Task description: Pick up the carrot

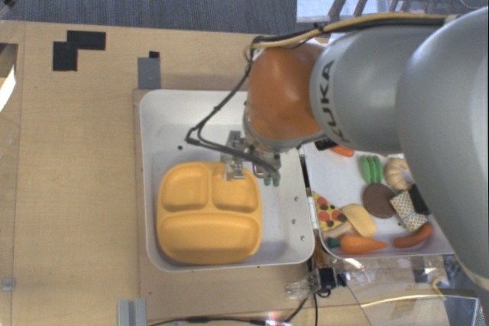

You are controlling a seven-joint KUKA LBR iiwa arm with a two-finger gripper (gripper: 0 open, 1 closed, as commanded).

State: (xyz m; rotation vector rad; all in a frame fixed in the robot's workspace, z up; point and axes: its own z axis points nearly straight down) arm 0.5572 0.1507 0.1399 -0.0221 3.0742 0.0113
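Observation:
The carrot is an orange tapered piece lying near the front edge of the right bin, beside a red sausage-like piece. My gripper hangs over the left bin, at the far right corner of the yellow compartment tray. It is well to the left of the carrot and apart from it. The orange wrist band and the grey arm cover much of the right bin's far side.
The right bin also holds green beans, a brown round piece, a pizza slice, a yellow piece, a mushroom-like piece and another orange bit under the arm. A wall divides the two bins.

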